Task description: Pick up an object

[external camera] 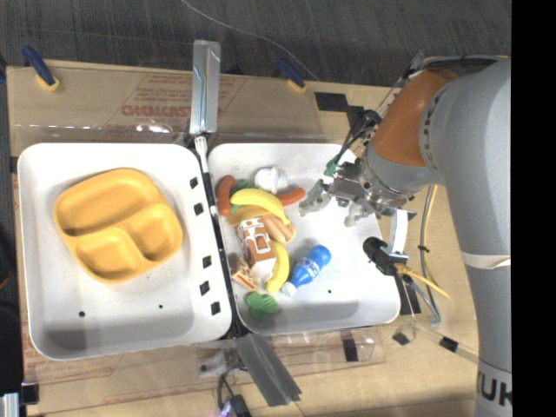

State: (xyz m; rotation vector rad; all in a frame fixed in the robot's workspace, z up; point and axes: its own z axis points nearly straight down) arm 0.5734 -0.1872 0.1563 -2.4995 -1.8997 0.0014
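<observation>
The right bin [365, 298] holds a pile of toy food along its left side. In it lie a yellow banana [254, 200], a red sausage [224, 193], a white lump [270, 179], an orange and white carton [254, 238] and a second banana [280, 269]. A blue bottle [311, 265] lies a little apart, with a green piece [261, 302] near the front wall. My gripper [333, 209] hovers over the bin's bare middle right, just right of the pile. It is open, with nothing between its fingers.
The left bin [104, 320] carries a yellow divided tray [117, 222]. A metal divider bar [205, 85] stands at the back between the bins. The grey arm with its orange band [408, 129] fills the right side, and cables hang beside the right bin's wall.
</observation>
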